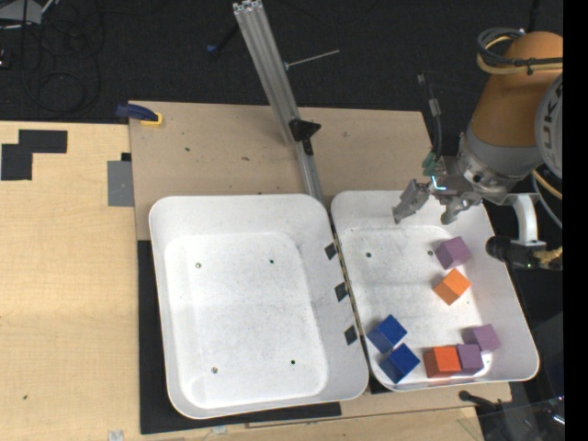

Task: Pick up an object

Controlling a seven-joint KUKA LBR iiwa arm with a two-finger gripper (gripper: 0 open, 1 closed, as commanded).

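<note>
My fingers point(430, 204) hang spread and released, nothing between them, over the far edge of the right bin point(386, 237), the grey arm with its orange band point(510, 99) reaching in from the right. Nearest below me, toward the bin's right edge, lies a purple block point(451, 252), with an orange block point(451, 286) just beside it on the near side. Along the near edge sit two blue blocks point(393, 347) touching each other, then a second orange block point(445, 360) with two more purple blocks point(477, 347) crowding the near right corner. The left bin point(184, 219) stands alongside on the counter point(220, 145). By my reckoning this is the approach: no object chosen yet. Next I should centre over the free-standing purple block, descend, then clench.
</note>
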